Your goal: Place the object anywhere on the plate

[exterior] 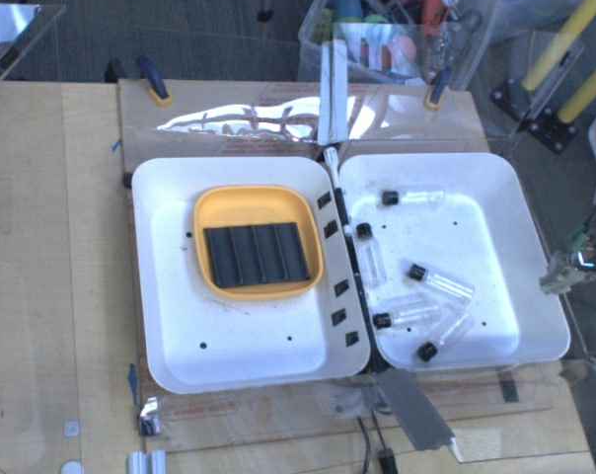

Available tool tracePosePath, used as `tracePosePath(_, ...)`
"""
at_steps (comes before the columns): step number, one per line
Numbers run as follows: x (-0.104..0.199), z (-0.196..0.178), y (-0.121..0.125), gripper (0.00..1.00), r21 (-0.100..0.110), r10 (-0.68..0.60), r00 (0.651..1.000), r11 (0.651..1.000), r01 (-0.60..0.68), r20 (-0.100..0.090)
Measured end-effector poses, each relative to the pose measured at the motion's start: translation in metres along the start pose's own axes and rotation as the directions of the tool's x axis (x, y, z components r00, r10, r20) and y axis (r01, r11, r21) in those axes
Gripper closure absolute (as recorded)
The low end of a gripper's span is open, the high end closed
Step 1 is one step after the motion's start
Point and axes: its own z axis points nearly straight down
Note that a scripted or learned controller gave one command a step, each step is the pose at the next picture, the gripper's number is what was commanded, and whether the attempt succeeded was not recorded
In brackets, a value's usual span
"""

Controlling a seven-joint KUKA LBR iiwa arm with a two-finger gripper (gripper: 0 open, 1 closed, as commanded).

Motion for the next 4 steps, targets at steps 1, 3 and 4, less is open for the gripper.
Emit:
tracePosePath(1,0.001,-0.07,0.027,1.0,-0.002,-0.113,0.994,0.994,0.113,0.002)
tracePosePath(3,0.006,-0.193,0.097,1.0,-0.005,-0.592,0.806,0.806,0.592,0.009)
tracePosePath(4,0.012,-0.208,0.155,1.0,-0.003,-0.779,0.627,0.627,0.779,0.01)
